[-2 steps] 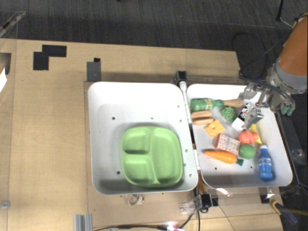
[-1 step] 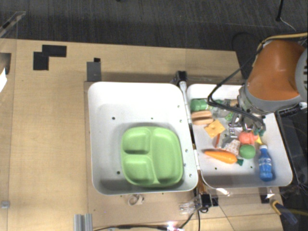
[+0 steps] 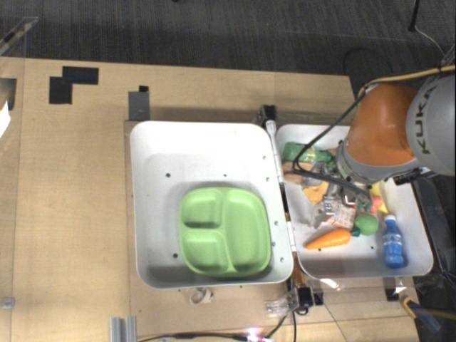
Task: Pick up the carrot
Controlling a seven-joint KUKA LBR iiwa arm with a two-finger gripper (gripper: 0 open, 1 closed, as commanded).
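Wood is covering the big bench (image 3: pixel 64 212) under two white bins. At nine o'clock, the left bin (image 3: pixel 153 155) is holding a green tray (image 3: pixel 225 229) with three parts. At three o'clock, the grey and orange arm (image 3: pixel 388 130) is reaching over the right bin (image 3: pixel 413 258). Its gripper (image 3: pixel 333 209) is hanging just above the carrot (image 3: pixel 328 239), and I cannot tell how the jaws are standing. The carrot is lying near the bin's six o'clock edge, with a blue bottle (image 3: pixel 392 242) at its three o'clock and a green ball (image 3: pixel 366 224) between them.
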